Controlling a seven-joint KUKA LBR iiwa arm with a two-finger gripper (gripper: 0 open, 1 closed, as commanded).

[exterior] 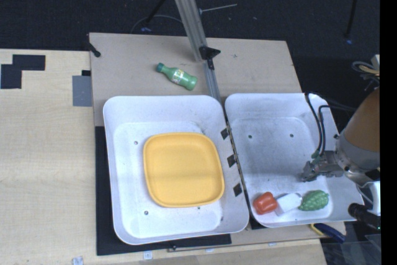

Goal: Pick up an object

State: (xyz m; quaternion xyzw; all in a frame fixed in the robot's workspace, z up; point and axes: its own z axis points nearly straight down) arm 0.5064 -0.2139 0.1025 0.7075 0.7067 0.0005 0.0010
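Observation:
In the right bin (273,115) three small things lie along the near wall: a red pepper-like piece (265,202), a small white block (288,202) and a green knobbly fruit (314,200). My gripper (310,174) hangs low at the bin's right side, just above and behind the green fruit, with nothing visible between its fingers. A yellow square plate (183,169) lies in the left bin (124,115).
A green bottle (177,76) lies on the bench behind the left bin. A slanted aluminium rail (191,9) rises from behind the bins' divide. Black clips (231,160) sit along the seam between bins. A cable (320,127) loops from my wrist over the right bin's edge.

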